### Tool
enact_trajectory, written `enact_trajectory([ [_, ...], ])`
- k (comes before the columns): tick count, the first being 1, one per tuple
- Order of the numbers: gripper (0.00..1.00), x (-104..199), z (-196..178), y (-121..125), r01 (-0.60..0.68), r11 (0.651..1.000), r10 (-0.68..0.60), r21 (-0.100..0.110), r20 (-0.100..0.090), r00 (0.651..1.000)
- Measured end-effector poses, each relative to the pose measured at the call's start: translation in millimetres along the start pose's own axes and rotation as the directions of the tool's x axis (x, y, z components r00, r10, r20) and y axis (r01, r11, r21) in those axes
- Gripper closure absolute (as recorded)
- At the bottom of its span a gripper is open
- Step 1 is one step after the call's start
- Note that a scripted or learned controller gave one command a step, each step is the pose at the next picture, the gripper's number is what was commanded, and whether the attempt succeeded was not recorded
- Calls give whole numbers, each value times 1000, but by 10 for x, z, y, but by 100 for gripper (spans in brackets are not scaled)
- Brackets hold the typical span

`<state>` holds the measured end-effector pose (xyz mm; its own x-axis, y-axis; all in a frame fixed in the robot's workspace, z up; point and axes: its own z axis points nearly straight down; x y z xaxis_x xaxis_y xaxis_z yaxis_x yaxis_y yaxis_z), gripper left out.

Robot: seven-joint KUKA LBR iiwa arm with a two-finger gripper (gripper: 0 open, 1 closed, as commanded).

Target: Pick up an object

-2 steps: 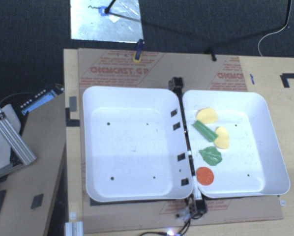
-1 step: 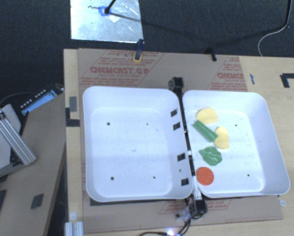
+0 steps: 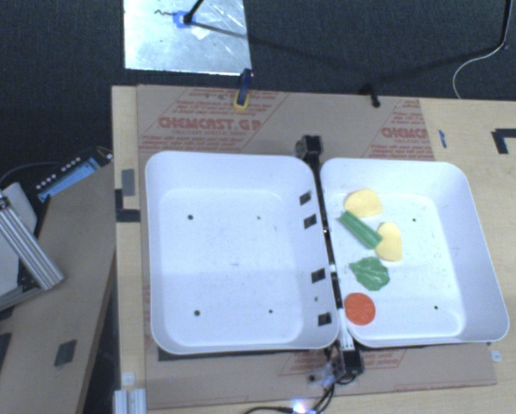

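Several small objects lie in the right bin point(image 3: 465, 231), near its left wall. A pale yellow piece point(image 3: 362, 203) sits farthest back. In front of it a long green piece point(image 3: 359, 228) lies at a slant, touching a second yellow piece point(image 3: 390, 241). A leafy green piece point(image 3: 369, 272) rests below them, and a round orange-red piece point(image 3: 359, 308) lies nearest the front edge.
The left bin point(image 3: 232, 248) stands beside the right one, joined by a black clip strip point(image 3: 321, 231). Both rest on a cardboard sheet point(image 3: 206, 119). A silver plate point(image 3: 187, 22) lies at the back, and metal framing point(image 3: 16, 240) stands at the left.
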<state>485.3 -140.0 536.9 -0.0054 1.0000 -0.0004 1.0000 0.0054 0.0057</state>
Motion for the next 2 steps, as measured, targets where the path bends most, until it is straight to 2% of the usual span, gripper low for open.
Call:
enact_trajectory([
  [1, 100, -491, 31, 634, -6, 1000, 6, 3, 3, 1000],
  [2, 100, -549, 9, 30, -6, 1000, 6, 2, 1, 1000],
])
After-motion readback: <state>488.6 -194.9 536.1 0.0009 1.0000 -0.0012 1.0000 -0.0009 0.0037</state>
